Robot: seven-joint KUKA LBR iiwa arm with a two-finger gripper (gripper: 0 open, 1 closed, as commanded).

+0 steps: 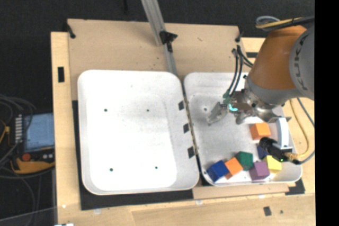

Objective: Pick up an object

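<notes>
One arm leans over right bin (212,87); hand (216,114) low, grip state unclear.

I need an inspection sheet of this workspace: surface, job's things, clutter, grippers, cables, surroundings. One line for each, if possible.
Surface: wooden bench bearing a left bin and a right bin, side by side.
Job's things: coloured blocks along the right bin's near and right sides: blue block, orange block, green block, purple block, yellow block, second orange block.
Clutter: nothing seen.
Grippers: gripper over the right bin's bare middle, apart from the blocks; state of the jaws cannot be told.
Cables: dark cables on the arm; loose cables on the floor.
Surroundings: metal pole; blue device left of bench.
</notes>
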